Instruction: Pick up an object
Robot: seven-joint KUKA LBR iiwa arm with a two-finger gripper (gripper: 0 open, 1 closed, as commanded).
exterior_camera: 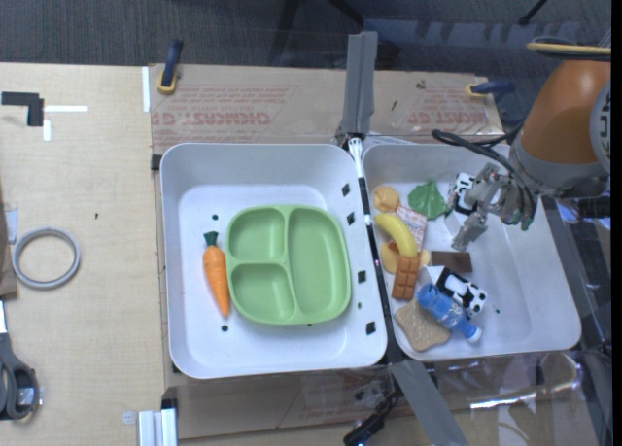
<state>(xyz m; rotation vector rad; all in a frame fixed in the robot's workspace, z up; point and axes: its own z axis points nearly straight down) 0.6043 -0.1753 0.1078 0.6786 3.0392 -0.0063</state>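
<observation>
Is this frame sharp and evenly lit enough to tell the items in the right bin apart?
Camera view: lighting is soft and even, with no harsh glare on the white bins; the carrot and green divided plate are crisp. In the right bin the banana is clear, but the gripper is small and cluttered, its detail hard to make out.

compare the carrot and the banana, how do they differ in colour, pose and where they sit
The carrot is orange with a green top; the banana is yellow. The carrot lies straight in the left bin, alone beside the green divided plate; the banana is curved and lies in the right bin, packed among other toy foods. Both are long toy foods lying flat.
</observation>
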